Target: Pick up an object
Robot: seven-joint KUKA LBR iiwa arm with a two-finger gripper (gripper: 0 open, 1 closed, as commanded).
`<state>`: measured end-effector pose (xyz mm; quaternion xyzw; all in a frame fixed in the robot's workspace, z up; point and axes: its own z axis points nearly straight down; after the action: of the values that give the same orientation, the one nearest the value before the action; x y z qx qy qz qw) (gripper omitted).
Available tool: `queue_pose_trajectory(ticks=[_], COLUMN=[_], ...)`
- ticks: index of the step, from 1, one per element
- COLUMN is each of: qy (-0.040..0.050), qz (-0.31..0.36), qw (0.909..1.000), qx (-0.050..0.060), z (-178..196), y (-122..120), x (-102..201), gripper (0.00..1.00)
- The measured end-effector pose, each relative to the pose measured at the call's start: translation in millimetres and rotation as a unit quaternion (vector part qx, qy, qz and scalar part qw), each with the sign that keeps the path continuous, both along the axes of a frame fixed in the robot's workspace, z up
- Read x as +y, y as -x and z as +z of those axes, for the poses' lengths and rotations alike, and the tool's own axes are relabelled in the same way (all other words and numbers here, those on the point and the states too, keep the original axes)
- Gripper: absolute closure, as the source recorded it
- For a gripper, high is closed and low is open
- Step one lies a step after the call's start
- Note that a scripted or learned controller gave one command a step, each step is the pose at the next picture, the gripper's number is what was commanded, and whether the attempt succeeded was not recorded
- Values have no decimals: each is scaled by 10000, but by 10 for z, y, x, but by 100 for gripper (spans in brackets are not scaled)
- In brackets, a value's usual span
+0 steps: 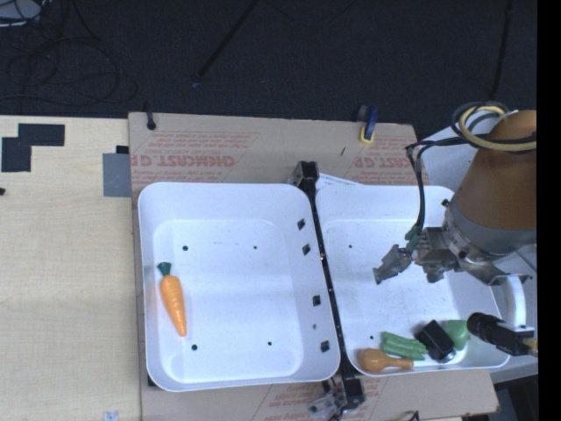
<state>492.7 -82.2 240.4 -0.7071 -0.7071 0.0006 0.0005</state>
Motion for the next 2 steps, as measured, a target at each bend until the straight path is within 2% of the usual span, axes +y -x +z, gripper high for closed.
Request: queue_pose_trajectory(ticks=[1,2], qy=[-9,-16], qz=[46,58], qw=[10000,10000], qx=[-19,7], z=[-151,-558], y=[-949,-1225], x=[780,2000], gripper=[0,0])
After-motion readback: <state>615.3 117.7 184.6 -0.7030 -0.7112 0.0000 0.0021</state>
